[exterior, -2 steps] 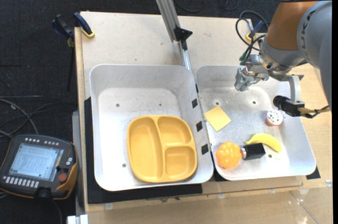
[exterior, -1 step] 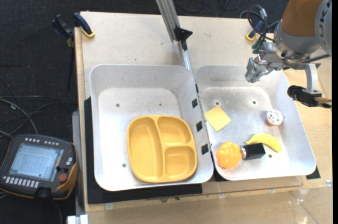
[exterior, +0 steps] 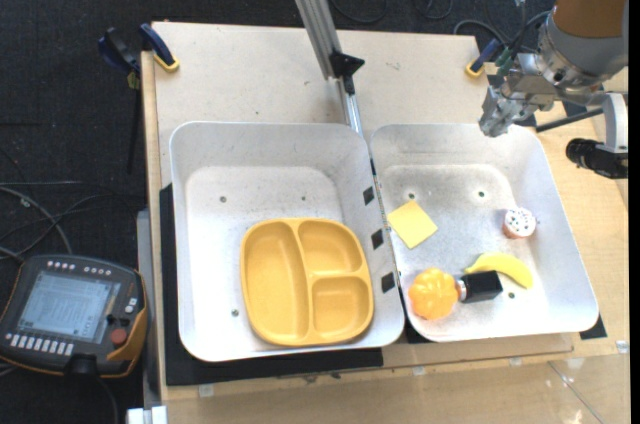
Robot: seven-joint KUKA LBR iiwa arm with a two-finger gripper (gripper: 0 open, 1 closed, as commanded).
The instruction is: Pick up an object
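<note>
Camera view, from above at a slant.

Right bin (exterior: 560, 212), contents: yellow square sponge or pad (exterior: 412, 224), lying flat near the bin's left wall; small round white-and-pink object (exterior: 518, 223) by the right wall, too small to identify; yellow banana (exterior: 502, 268) touching a small black block (exterior: 480, 287); orange knobbly ball-like toy (exterior: 433, 294) just left of the block, near the front rim.

Left bin (exterior: 200, 212), contents: yellow three-compartment plate (exterior: 305, 281).

Handling, judged: all pieces look light. The square pad is probably soft and low, so hard to pinch from above. The banana is likely rigid plastic and curved; best taken across its narrow middle. The orange toy looks bumpy and perhaps squashy; grip across its widest part.

Gripper (exterior: 497, 117): hangs over the back rim of the right bin, nothing between its fingers; whether they are spread or closed cannot be told. Every candidate lies well apart from it, toward the bin's front; the round white-and-pink object is nearest.
</note>
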